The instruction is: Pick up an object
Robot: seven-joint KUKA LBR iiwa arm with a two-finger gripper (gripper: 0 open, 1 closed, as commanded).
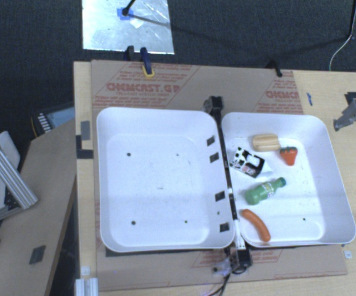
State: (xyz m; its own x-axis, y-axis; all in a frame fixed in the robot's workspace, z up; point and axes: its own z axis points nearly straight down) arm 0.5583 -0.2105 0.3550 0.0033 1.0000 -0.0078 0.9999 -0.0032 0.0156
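Note:
The right bin [332,184] holds several small objects. A tan bread roll [265,142] lies near its back, with a red strawberry-like piece [289,155] just to its right. A black-and-white patterned box [247,162] sits by the bin's left wall. A green bottle [264,190] lies on its side below the box, and an orange sausage-shaped piece [255,224] lies near the front left corner. My gripper [352,111] is at the far right edge, outside the bin and beyond its back right corner, well apart from all the objects.
The left bin [159,184] stands beside the right one, joined by a black-clipped divider [224,177]. Both rest on a cardboard sheet [165,88]. A shiny metal plate [127,16] lies beyond the bench. An aluminium frame [2,171] stands at the left.

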